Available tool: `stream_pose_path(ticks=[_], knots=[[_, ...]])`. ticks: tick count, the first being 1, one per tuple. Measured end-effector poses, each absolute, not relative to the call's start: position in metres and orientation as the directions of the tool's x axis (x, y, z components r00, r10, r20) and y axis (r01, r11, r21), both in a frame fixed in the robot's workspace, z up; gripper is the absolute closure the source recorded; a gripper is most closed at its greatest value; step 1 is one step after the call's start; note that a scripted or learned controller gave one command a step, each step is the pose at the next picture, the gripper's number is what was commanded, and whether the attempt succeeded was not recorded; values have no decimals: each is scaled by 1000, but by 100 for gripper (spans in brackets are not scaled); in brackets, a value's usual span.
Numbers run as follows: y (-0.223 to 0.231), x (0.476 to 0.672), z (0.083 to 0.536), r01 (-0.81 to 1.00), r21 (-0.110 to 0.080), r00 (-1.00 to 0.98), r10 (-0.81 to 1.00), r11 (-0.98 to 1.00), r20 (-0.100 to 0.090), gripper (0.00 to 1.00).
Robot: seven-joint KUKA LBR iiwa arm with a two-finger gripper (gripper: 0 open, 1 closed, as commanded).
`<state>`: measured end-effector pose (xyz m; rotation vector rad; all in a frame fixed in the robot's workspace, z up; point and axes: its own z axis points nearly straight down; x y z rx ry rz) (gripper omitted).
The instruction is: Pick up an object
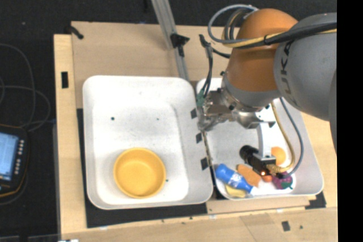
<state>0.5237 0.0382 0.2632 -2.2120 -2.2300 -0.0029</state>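
My gripper [265,168] is low in the near part of the right bin [303,147], among a cluster of small objects. A blue object [228,173] lies at the cluster's left, with a yellow piece [237,192] just in front of it. An orange elongated piece [248,174] lies beside the blue one. A round orange item [278,153] sits right of the gripper, and a purple and green item [282,181] lies near the bin's front edge. The grey arm and its orange band [258,59] hide the bin's far part.
The left bin [136,99] holds a yellow bowl [139,172] at its near side. A slanted metal rail [164,14] rises behind the bins. A handheld screen with cables [10,158] lies off the bench at the left.
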Motion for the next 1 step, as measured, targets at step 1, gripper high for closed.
stream_pose_path(ticks=[1], knots=[[80,527,261,1000,0,-3,1000,3,0,100]])
